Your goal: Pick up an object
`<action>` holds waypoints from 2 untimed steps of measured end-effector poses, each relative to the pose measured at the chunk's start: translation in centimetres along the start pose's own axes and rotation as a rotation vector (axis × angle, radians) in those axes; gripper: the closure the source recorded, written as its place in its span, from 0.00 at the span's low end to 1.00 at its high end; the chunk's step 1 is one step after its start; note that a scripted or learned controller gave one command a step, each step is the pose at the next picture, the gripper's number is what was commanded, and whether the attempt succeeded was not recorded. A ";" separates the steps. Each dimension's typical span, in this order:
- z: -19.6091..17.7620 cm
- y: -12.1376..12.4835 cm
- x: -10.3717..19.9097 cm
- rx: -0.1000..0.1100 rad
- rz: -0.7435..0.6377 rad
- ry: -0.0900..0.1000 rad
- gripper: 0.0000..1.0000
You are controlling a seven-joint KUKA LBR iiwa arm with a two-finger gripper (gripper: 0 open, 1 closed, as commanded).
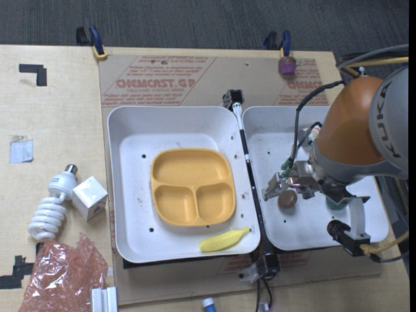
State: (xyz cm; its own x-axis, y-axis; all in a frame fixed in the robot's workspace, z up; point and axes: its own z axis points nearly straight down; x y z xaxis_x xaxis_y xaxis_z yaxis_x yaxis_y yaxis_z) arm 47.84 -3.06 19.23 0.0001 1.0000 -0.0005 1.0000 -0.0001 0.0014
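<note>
In the right bin (273,142) my gripper (278,187) hangs low over the floor, below the grey and orange arm (351,132). A small round brown object (287,199) lies on the bin floor, right beside the gripper's tip and just below it. I cannot see whether the two touch. A teal object (335,204) peeks out from under the wrist, mostly hidden. In the left bin (130,174) lie a yellow divided plate (193,187) and, near the front edge, a yellow banana (224,240).
A black divider rail (246,155) runs between the bins. On the bench to the left lie a spiral light bulb (52,207), a white cube (90,197) and a crumpled reddish bag (62,275). A purple object (287,64) sits behind the right bin.
</note>
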 end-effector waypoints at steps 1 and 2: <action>8.0 1.4 -6.8 0.001 0.002 0.000 0.00; 10.0 -0.1 -7.1 0.001 0.001 0.001 0.00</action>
State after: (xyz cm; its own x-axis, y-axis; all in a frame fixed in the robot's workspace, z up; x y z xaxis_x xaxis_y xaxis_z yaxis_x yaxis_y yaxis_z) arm 47.80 -10.19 9.25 0.0015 1.0000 0.0003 1.0000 -0.0015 0.0008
